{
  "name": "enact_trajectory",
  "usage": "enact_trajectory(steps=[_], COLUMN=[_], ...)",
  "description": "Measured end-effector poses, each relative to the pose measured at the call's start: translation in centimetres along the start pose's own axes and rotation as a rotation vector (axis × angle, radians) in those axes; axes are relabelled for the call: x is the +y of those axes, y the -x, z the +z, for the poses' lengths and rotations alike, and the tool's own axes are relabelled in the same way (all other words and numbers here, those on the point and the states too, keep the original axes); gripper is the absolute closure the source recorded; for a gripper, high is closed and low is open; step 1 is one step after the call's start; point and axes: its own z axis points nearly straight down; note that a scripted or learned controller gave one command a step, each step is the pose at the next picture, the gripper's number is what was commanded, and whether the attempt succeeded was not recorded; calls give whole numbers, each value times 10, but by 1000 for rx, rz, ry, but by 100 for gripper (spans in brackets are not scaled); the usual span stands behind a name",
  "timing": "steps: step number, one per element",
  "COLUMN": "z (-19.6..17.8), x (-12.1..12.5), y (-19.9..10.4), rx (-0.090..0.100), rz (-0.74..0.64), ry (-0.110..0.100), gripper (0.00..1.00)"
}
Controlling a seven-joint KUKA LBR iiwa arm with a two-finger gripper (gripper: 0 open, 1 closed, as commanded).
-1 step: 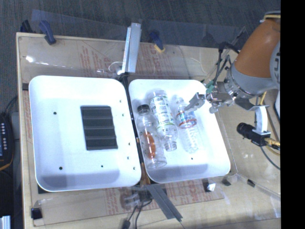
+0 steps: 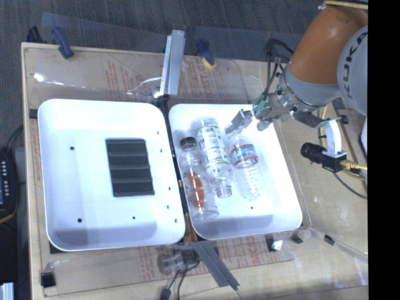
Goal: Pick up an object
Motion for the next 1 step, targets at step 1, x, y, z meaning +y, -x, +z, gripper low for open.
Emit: enact_trajectory(steps=[1], z=[-14], x=[8], y=[-34], rx=[-1], rz=[-114], ry=[1], gripper=[0])
